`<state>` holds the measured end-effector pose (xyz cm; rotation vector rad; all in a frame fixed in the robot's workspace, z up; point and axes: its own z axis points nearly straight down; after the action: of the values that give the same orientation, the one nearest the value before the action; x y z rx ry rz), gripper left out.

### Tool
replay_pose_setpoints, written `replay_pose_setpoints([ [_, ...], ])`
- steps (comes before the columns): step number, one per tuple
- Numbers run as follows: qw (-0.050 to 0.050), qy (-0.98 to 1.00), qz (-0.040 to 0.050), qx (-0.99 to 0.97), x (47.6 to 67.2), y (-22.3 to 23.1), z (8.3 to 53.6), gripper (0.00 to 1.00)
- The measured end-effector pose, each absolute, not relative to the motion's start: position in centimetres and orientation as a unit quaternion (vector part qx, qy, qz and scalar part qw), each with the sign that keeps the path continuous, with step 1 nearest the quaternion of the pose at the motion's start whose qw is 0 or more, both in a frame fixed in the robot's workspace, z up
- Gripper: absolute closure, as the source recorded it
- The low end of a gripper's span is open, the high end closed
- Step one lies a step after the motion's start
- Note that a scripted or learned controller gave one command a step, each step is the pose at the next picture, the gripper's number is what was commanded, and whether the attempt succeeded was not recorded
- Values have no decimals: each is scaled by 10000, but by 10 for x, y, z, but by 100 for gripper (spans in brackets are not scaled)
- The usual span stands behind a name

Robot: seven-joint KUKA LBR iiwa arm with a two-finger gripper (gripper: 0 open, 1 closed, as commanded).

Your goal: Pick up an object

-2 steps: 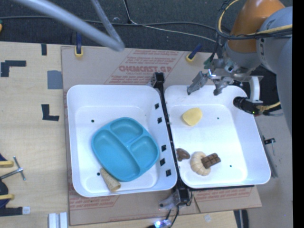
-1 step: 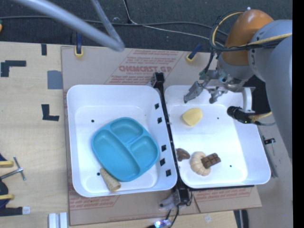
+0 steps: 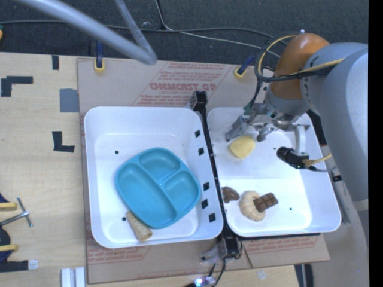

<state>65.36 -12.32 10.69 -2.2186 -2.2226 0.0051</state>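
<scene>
Describer: Pale wooden bench top, seen by us from above at a slant, with a brown cardboard sheet [image 3: 179, 88] laid on it. Two shallow white bins sit side by side on the cardboard, touching along their inner edges.

Reader: What lies in each?

Describer: In the left bin [image 3: 90, 160] we see a blue divided plate [image 3: 157, 184] lying flat near the middle. A short tan cylinder [image 3: 138, 226], like a cork, rests against the plate's near edge. In the right bin [image 3: 323, 220] a pale yellow lump [image 3: 242, 147] lies in the far left part. Nearer to us, well apart from it, are a small brown piece [image 3: 230, 193] and, just beside that, a cream ring [image 3: 249, 205]. A dark brown block [image 3: 266, 202] leans on the ring's right side.

Reader: And the robot?

Describer: We see the grey arm [image 3: 344, 100] reaching in from the right, its orange band [image 3: 302, 49] above the wrist. The gripper [image 3: 245, 135] hangs over the far part of the right bin with its two fingers spread apart, gripping nothing. The yellow lump sits right below the fingertips. We cannot tell whether they touch it.
</scene>
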Motion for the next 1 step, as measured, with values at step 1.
replay_pose_setpoints([
  [1, 5, -7083, 12, -7059, 654, -122, 119, 100],
])
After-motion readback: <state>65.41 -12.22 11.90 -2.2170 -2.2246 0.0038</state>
